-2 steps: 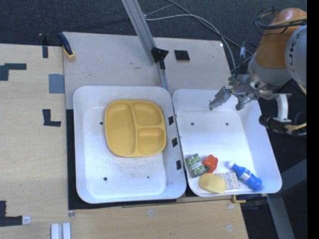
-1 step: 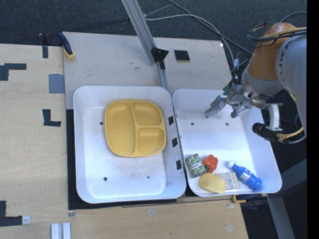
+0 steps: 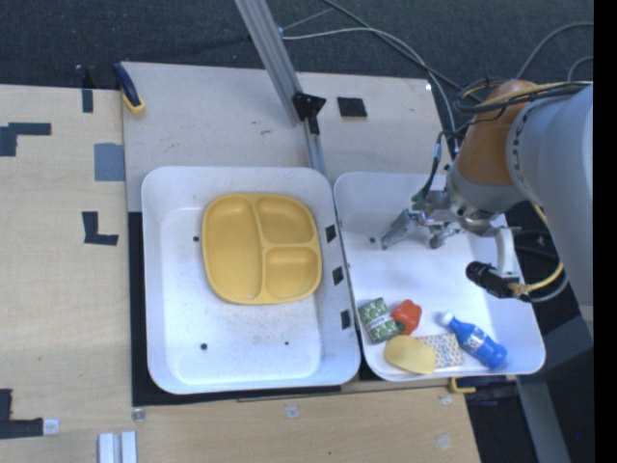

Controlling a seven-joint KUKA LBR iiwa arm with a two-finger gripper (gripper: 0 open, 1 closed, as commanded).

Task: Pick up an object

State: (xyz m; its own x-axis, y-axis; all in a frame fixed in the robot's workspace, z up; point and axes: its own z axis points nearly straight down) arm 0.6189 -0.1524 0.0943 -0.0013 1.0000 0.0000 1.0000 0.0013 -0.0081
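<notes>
I see my gripper (image 3: 416, 232) with fingers spread open and holding nothing above the right bin (image 3: 386, 193), well apart from the blue bottle (image 3: 476, 341).

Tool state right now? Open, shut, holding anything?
Tool: open, fingers spread, nothing between them, over the right bin.

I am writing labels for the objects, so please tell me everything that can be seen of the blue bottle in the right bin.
The blue bottle is small, looks like plastic, has a white cap and a pale label band on its body. It lies on its side, slanted, cap toward the upper left, in the near right corner of the right bin. Its cap end is next to a flat patterned packet; contact is unclear. The gripper is apart from it.
</notes>
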